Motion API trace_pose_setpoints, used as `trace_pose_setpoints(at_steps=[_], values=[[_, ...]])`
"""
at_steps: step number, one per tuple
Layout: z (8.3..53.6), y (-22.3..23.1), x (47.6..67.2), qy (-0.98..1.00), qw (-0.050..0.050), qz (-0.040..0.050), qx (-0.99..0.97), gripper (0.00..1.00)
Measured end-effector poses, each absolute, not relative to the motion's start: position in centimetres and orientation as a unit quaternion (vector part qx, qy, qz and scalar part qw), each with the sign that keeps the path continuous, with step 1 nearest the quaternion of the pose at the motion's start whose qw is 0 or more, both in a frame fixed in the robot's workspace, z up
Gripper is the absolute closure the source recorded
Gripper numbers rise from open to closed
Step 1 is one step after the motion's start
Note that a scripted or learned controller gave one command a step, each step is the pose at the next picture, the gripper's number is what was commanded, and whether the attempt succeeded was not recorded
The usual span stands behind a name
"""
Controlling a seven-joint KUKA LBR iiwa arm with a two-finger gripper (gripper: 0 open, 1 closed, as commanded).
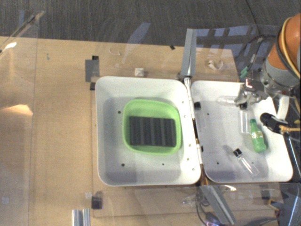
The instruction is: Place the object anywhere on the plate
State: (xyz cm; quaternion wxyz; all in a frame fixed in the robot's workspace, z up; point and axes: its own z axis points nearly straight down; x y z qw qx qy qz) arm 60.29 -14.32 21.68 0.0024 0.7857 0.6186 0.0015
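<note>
Gripper (244,102), jaw state unreadable, hangs over the right bin (211,168). Green bottle (257,136) lies just below-right of it: light, rigid, likely slick; grab mid-body across its width. Green plate (151,109) far left.

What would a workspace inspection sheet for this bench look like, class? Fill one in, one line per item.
Surface: wooden bench bearing two white bins.
Job's things: green plate in the left bin; green bottle in the right bin.
Clutter: clear vial with black cap and clear tube, both in the right bin.
Grippers: gripper above the right bin's far side; finger state unclear.
Cables: dark cables beside the arm.
Surroundings: grey carpet beyond the bench.
</note>
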Motion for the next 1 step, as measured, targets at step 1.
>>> trace_pose_setpoints(at_steps=[1], values=[[21.68, -14.33, 60.29, 0.618, 0.003, 0.0015, 0.786, 0.00]])
